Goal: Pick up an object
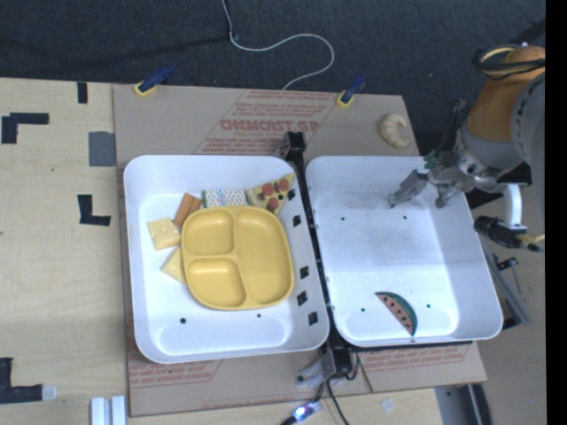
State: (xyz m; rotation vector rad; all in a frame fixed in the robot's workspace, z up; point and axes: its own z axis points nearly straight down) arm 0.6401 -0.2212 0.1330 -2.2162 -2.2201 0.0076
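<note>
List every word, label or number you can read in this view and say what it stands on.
Red printed lettering on the cardboard sheet above the bins: upside down and too blurred to read.
Red print on the cardboard's lower edge: too small to read.
Nothing legible on the yellow divided plate or the watermelon slice.

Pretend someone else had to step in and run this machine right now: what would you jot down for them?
Gripper: open, holding nothing, over the far part of the right bin.
Watermelon slice: lying near that bin's front edge, apart from the gripper.
Left bin: yellow divided plate with crackers and a pizza slice around its far and left sides.
Done: nothing picked up yet.
Left: go down on one object, close, lift.
</note>
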